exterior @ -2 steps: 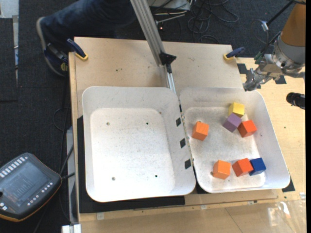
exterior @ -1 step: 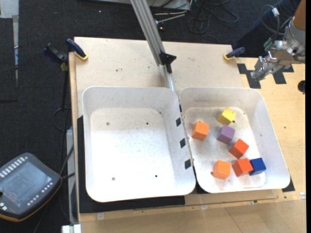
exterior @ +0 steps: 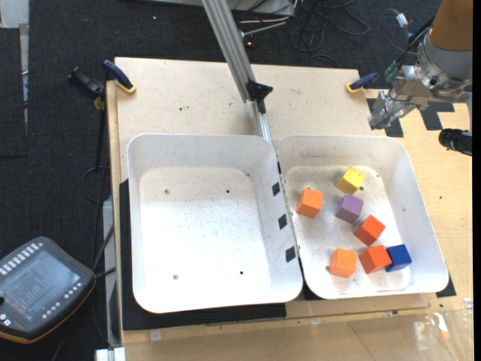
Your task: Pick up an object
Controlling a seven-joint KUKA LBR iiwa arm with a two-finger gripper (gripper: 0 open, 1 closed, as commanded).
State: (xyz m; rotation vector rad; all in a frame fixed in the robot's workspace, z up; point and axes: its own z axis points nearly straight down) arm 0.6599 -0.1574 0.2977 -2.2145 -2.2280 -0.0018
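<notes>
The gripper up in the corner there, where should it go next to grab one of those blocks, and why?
Probably down and toward the yellow block. The gripper hangs above the bench beyond the right bin, with nothing visibly in it, and that block looks like the nearest one, standing a little apart from the purple block.

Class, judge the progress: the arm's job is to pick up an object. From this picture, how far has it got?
Done: nothing shows as lifted. All the blocks, among them the yellow block and the blue block, lie in the right bin. In hand: the end effector sits above the bin's far right corner, away from the blocks. Left: move over a block, descend, grasp, lift.
</notes>
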